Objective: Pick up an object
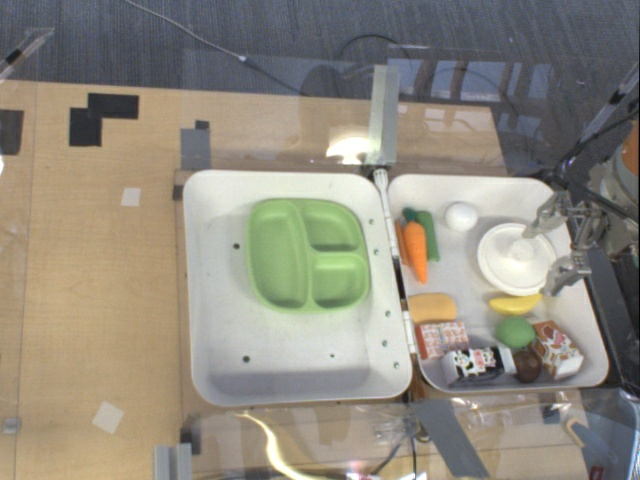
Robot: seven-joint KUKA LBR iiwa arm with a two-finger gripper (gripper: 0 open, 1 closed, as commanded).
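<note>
Lying under everything, a tan wooden bench (90, 298), with grey carpet beyond its far edge.

Nearest the camera, along the front wall of the right bin (590, 373): sitting in a row, a red-and-white packet (441, 339), a black-and-white carton (473, 364), a dark brown round piece (528, 365) and a red-and-white box (557, 349), each touching or just beside the next. Resting just behind them, a green round fruit (515, 332), a yellow banana (515, 304) and an orange-yellow block (433, 307).

Filling the middle of the left bin (215, 368), a green divided plate (306, 254), lying flat.

Farther back in the right bin: sitting near the right wall, a white bowl (515, 258); lying along the left wall, an orange carrot (415, 249) beside a dark green vegetable (420, 220); resting near the far wall, a white ball (460, 216).

Hovering over the bin's right rim, just beside the bowl, the gripper (556, 248), its two metal fingers standing well apart and gripping nothing. Reaching in behind it from the right, the grey arm (612, 193) with its orange band.
</note>
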